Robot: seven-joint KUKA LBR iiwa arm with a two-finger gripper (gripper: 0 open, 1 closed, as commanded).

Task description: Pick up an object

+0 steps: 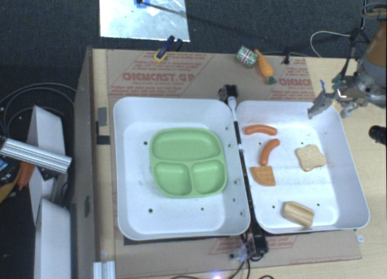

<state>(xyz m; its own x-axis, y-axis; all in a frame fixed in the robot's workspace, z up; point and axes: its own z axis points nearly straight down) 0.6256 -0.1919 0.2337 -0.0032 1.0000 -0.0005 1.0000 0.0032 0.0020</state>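
You can see the gripper (331, 103) over the right bin's (351, 169) top corner, fingers apart and holding nothing. The toast (311, 157) sits below it, near 2 sausages (260, 130).

Left bin (130, 144): green tray (188, 161) occupies centre; bare margins around it.
Right bin (344, 169): two sausages (260, 130), toast (311, 157), wedge (263, 176), roll (298, 213) scattered apart; open gaps between.

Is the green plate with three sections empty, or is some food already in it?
Empty. The green plate in the left bin shows bare green in all three sections; the toy foods all lie in the right bin.
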